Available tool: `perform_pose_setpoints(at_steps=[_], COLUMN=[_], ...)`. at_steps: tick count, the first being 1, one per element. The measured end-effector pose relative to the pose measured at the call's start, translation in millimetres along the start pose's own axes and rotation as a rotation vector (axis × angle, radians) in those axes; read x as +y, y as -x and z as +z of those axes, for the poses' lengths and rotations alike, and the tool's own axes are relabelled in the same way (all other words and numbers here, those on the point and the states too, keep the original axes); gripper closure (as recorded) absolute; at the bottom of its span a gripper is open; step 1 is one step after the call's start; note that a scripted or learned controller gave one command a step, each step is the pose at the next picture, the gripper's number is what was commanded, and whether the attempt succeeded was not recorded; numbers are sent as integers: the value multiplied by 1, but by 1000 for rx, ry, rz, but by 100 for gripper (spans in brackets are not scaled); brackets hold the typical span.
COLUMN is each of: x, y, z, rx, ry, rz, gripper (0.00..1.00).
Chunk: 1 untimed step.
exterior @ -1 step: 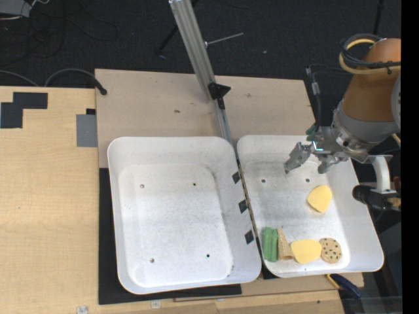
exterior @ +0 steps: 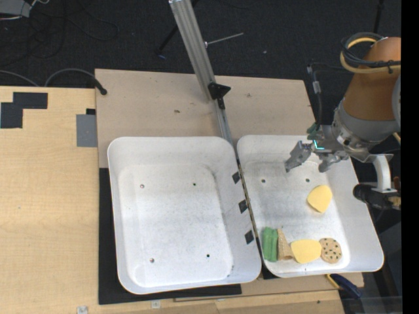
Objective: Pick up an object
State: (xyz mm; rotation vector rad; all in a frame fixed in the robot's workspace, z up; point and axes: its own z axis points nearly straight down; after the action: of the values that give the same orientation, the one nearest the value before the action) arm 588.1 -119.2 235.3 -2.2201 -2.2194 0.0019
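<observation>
Camera view | right bin: green piece, yellow pieces, cookie | claw seemingly spread, holding nothing

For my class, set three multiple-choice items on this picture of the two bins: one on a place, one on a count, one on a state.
1. Where does the round brown cookie with dark chips lie?
A. left white bin
B. right white bin, near corner
C. on the wooden bench

2. How many yellow pieces lie in the right white bin?
A. one
B. two
C. four

3. How does the two-finger gripper stand?
A. open, holding nothing
B. shut on the cookie
C. shut on the green piece

Answers: 1 B, the cookie sits beside the lower yellow piece. 2 B, a second yellow piece lies higher up. 3 A, its fingers spread apart over bare bin floor, away from the green piece.
</observation>
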Motion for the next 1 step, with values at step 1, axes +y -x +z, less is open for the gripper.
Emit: perform_pose_setpoints(at_steps=[1], x=[-9], y=[-1], z=[48], rx=[1], ry=[-6], rz=[0], gripper=[0])
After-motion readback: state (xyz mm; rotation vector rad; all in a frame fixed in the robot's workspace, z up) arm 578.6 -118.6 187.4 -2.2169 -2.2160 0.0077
